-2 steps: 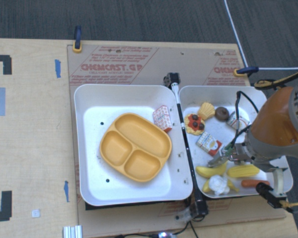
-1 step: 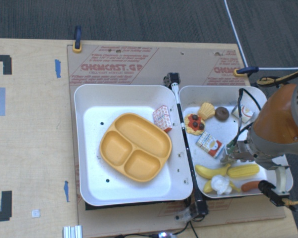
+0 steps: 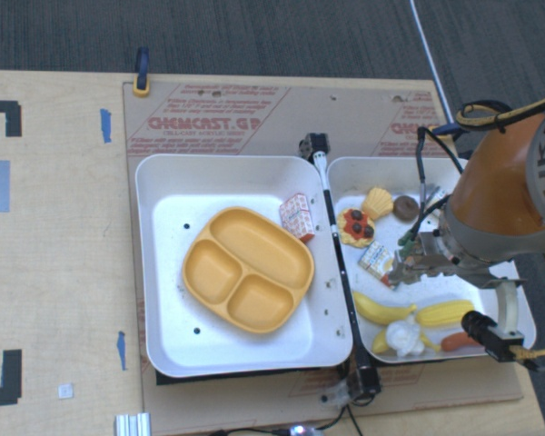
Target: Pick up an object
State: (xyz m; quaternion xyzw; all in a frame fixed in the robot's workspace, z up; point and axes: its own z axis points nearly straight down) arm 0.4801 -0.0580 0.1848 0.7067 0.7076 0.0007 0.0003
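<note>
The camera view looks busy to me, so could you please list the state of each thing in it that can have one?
Divided yellow plate: upright, flat in the left bin.
Small red-patterned packet: tilted beside the plate's rim.
Banana: lying flat in the right bin.
Corn cob: lying flat beside the banana.
Pizza slice: lying flat.
Gripper: low over the right bin, by a small white packet.

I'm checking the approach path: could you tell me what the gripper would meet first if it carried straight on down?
Probably the small white packet beside the gripper, or bare bin floor; depth is unclear.
</note>
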